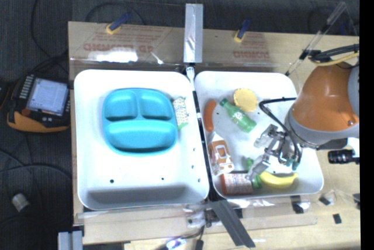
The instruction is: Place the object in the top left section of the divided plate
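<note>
Arm (324,106) overhangs the right bin (304,88); its claw (274,152), spread, hovers just above the banana (277,180); plate (140,120) far left.

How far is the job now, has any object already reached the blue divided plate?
Nothing looks done: the blue divided plate in the left bin carries nothing in its top left section. In hand: the pincer hovers low in the right bin, just above the banana. Left: a secure grasp, the carry across, and the placing.

Red lettering on clear panels (125,44) behind bins, mirrored, unreadable; small carton (220,153) and can (236,183) labels too blurred to read
</note>
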`<act>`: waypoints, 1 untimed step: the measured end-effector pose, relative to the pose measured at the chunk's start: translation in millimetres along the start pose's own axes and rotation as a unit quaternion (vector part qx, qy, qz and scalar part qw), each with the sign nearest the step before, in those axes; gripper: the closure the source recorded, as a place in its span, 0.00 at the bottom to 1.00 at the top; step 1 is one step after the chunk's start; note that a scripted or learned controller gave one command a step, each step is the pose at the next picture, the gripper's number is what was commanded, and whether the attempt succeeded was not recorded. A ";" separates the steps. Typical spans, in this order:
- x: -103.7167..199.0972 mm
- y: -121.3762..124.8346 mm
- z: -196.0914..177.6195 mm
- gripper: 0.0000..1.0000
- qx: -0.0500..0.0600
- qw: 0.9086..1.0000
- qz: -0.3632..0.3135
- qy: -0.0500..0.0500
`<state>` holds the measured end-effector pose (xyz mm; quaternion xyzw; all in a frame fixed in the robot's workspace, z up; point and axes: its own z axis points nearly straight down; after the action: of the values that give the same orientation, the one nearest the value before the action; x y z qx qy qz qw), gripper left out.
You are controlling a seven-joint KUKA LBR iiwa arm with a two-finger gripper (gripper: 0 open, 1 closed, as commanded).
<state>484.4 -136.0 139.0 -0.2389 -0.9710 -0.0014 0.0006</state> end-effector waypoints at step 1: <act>-10.9 -13.4 45.4 0.00 -0.002 0.998 -0.064 -0.002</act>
<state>487.9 -152.8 93.5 -0.1763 -0.9843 -0.0028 -0.0021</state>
